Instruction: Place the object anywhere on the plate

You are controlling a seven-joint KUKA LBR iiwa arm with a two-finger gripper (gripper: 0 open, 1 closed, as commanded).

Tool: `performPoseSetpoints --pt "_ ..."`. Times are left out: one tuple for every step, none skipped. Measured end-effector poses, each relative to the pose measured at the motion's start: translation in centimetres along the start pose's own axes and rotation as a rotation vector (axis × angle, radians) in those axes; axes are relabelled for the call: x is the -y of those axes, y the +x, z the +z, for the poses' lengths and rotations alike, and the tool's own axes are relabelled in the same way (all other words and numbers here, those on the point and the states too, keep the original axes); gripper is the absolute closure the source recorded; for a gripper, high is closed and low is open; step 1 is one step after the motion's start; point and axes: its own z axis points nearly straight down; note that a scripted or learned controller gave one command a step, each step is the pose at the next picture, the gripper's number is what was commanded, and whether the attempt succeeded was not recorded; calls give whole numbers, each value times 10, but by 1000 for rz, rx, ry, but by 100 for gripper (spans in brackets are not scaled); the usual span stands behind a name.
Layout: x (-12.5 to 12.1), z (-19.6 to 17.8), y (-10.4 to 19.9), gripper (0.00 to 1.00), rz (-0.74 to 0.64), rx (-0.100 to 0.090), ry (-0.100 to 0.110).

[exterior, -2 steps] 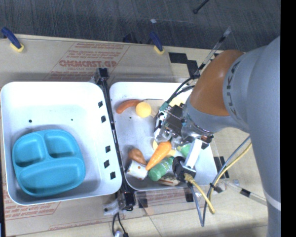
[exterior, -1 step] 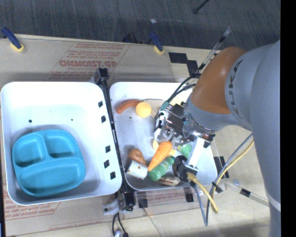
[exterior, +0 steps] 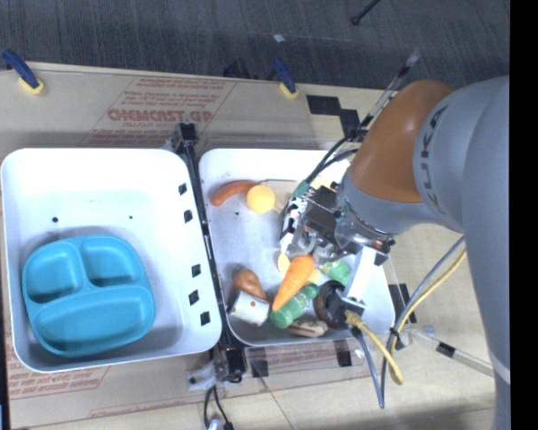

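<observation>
Camera view: gripper (exterior: 307, 236) sat low in right bin (exterior: 242, 240), over toy pile near front edge; finger state could not be told. One carrot (exterior: 293, 278) lay just beside it, tip toward front. Crowding around: one green bottle (exterior: 298, 305), one yellow ball (exterior: 261, 199), one sausage (exterior: 230, 190), one brown piece (exterior: 248, 283). One blue plate (exterior: 88, 289) sat in left bin (exterior: 90, 173), front left corner.

Plate (exterior: 88, 291) in left bin (exterior: 90, 173); carrot (exterior: 294, 277) in right bin (exterior: 242, 227).
</observation>
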Motion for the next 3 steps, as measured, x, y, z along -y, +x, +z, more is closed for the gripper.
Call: performPoseSetpoints --pt "1 -8 1 100 -17 1 9" --pt "2 -17 1 100 -34 2 18" --pt "11 18 100 100 -136 4 -14"
